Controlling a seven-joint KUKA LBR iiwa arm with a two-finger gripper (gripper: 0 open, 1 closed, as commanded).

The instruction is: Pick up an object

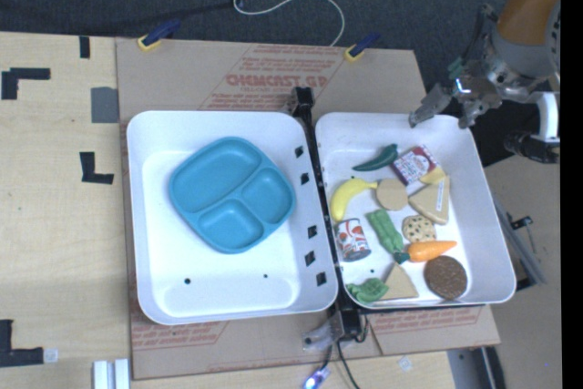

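Grey arm reaches in from right, gripper [446,111] spread open, empty.

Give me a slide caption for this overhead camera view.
Gripper open above the right bin's far edge, toy food inside; blue tray in left bin.

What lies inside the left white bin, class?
Inside the left bin lies one blue divided tray, three compartments showing. Whatever is beneath the tray is covered, so it cannot be seen.

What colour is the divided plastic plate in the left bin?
Light blue, seen plainly in the camera view: the three-compartment divided plastic plate is one solid colour.
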